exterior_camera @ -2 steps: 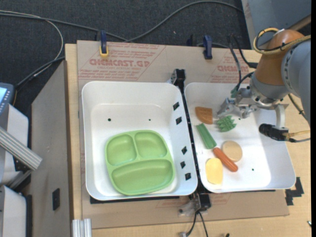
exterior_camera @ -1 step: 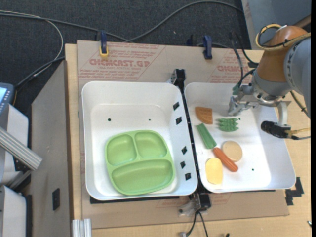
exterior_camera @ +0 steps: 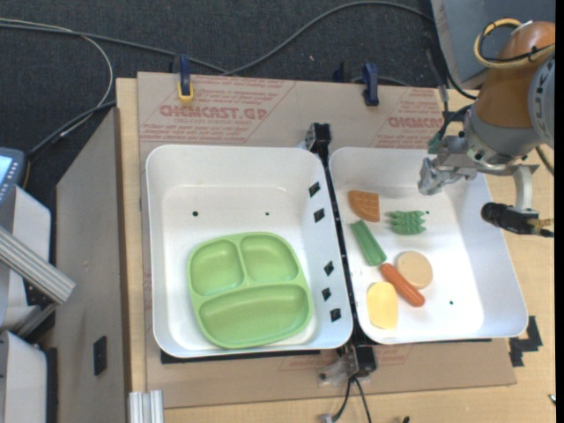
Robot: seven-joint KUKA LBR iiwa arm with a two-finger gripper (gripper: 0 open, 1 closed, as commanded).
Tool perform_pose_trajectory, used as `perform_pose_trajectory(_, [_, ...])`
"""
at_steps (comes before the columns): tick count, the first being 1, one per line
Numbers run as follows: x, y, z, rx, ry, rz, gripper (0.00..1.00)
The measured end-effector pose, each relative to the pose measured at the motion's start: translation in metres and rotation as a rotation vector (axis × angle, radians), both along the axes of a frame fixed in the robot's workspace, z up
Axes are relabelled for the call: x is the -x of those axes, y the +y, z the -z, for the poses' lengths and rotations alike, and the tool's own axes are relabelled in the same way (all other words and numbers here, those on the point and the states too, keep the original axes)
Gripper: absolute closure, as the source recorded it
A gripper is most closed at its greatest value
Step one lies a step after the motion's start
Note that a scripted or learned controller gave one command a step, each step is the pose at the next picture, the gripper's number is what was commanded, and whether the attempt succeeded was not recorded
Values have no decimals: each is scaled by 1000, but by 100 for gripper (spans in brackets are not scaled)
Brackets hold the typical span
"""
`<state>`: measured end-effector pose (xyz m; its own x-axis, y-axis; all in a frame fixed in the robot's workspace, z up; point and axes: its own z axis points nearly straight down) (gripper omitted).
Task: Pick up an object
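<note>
Seen from above, toy foods are lying in the right bin: an orange wedge, a green ridged piece, a green pod, a round bun, a carrot-like stick and a yellow piece. The gripper is hanging over the bin's far edge, holding nothing; its opening I cannot tell. A green divided plate is sitting in the left bin.

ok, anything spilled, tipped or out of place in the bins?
Nothing stands out. The green tray lies flat in the left bin. The toy food sits loose in the right bin, with only the carrot against the round bun.
</note>
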<state>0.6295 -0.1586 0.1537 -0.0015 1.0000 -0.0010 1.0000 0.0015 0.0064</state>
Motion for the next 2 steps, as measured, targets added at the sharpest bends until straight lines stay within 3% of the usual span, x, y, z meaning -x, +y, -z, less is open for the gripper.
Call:
perform_pose_trajectory(1, [-2, 0, -55, 0, -1, 0, 100])
perform_pose_trajectory(2, [12, 51, -57, -4, 9, -4, 100])
